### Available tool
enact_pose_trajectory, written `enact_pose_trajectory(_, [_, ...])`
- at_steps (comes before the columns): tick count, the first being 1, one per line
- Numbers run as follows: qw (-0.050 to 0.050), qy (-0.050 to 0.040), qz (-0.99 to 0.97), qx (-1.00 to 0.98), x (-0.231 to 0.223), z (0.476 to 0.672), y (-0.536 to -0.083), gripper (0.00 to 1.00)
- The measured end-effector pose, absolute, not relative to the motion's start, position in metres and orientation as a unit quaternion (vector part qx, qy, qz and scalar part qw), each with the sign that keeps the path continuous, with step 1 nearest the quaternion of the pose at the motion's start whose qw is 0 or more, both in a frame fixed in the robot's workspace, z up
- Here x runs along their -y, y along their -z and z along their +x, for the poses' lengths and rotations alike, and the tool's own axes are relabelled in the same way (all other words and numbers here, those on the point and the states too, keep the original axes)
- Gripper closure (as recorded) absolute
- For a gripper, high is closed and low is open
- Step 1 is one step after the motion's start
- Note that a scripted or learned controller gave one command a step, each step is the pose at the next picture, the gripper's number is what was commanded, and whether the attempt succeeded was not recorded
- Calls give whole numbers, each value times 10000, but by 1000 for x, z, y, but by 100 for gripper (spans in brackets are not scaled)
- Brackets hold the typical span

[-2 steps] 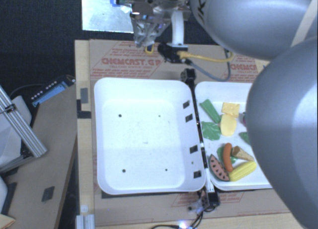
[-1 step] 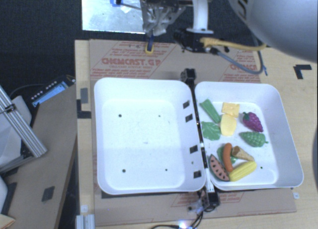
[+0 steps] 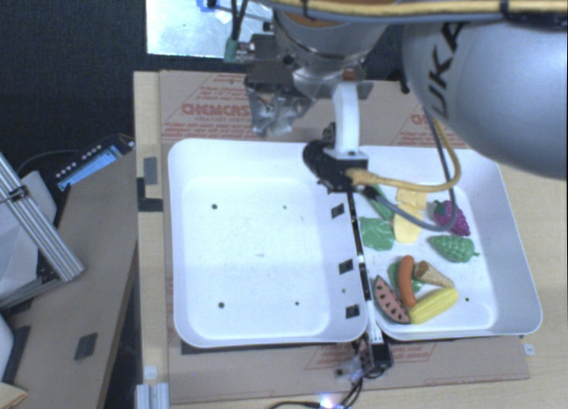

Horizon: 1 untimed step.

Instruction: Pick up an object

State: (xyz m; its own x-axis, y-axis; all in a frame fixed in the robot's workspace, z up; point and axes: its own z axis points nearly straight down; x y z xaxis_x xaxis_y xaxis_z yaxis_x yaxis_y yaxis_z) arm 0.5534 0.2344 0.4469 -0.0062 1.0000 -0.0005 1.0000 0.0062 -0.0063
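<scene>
Progress on the pick: you are looking at an early stage, with nothing lifted as far as the view shows. The metal two-finger gripper (image 3: 272, 120) is hanging over the far edge of the left shallow white bin (image 3: 257, 256), above the printed brown cardboard sheet (image 3: 204, 106) underlying both bins. No object is showing in it, and you are not getting a clear enough look to tell whether it is open or closed.

The candidate objects are all lying in the right shallow white bin (image 3: 510, 256), well apart from the gripper. A purple toy grape bunch (image 3: 450, 215) and a pale yellow toy wedge (image 3: 409, 214) are sitting toward the far side. A green toy leaf (image 3: 377, 232) and a green knobbly toy cluster (image 3: 451, 247) are lying mid-bin. An orange toy carrot (image 3: 406, 279), a yellow toy corn cob (image 3: 433, 304) and a red toy watermelon slice (image 3: 389, 301) are crowding the near left corner.

Judging from this, you are facing the whole sequence: crossing to the right bin, descending, closing and lifting.
</scene>
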Motion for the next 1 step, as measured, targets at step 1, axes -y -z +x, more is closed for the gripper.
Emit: enact_pose_trajectory(1, [-8,11,-7066,7076,-234,573,-450,100])
